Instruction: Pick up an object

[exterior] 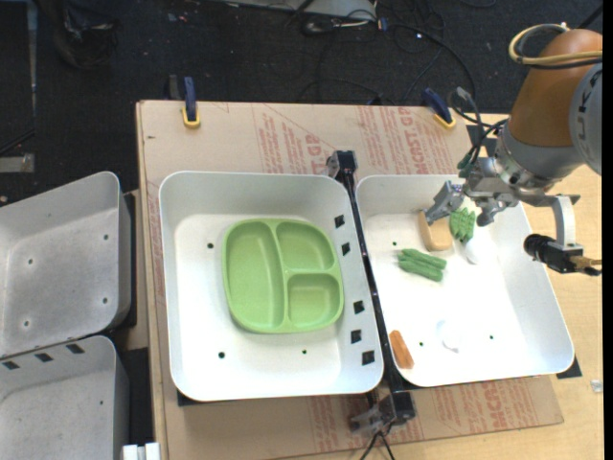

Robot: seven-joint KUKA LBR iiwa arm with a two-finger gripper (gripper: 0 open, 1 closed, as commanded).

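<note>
Gripper (466, 209) hovers over green toy (464, 223) beside tan block (436, 231); jaws' state unclear; descent should centre on one piece, avoiding the block.

- The tabletop (287, 132), a brown board under both bins, bears faint red printing; it lies upside down to the camera and no word of it reads with certainty
- At 12 o'clock of the left bin (182, 286), a short run of red characters, too blurred to tell
- At 12 o'clock of the right bin (536, 286), a longer red run, likewise unreadable
- At 6 o'clock, along the board's lower edge, more red lettering, also illegible
</note>
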